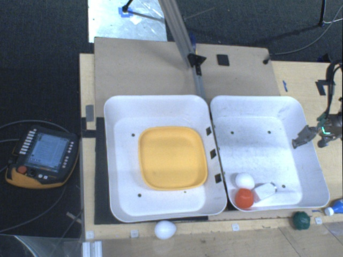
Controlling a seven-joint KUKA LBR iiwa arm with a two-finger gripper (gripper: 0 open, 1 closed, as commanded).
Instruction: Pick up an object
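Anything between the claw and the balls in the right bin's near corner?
Nothing visible. The claw sits at the right white bin's right edge; bare bin floor runs from it to the small white ball and red ball. A white flat piece lies right beside them.

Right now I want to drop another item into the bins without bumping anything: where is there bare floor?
Free: most of the right white bin, from its far wall down to the white ball. Crowded: its near left corner, where white ball, red ball and a white scrap cluster. The square yellow plate covers the left bin's middle.
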